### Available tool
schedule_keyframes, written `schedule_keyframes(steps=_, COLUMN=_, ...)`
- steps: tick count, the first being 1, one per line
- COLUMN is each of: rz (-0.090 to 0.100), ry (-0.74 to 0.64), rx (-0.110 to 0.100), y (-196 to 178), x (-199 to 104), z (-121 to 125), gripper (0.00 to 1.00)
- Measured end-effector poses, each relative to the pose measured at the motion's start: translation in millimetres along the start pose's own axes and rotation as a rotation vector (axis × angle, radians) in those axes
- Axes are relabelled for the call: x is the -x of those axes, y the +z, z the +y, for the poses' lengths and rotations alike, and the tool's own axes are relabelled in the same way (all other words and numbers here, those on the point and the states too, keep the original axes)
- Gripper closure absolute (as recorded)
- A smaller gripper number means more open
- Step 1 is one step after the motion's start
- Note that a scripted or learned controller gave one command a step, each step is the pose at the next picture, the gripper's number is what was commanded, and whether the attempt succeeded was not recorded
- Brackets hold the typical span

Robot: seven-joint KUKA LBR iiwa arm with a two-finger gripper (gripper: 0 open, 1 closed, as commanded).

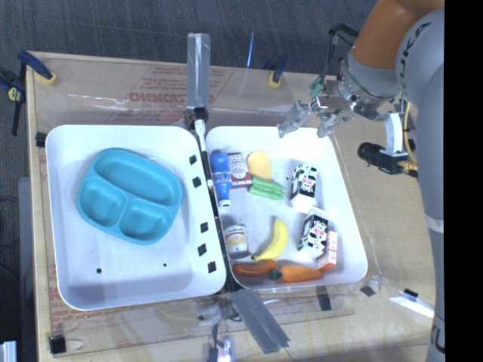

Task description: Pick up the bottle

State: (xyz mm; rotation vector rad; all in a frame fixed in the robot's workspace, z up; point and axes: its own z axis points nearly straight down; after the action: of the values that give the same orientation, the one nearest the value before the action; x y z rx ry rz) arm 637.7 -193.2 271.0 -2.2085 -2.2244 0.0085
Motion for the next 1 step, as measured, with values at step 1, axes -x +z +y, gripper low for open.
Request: schedule_keyframes(steps=1, rz=0.000, ry=-0.077, rx=-0.001, y=128.7, x=-64.6, z=20.1, gripper=0.00)
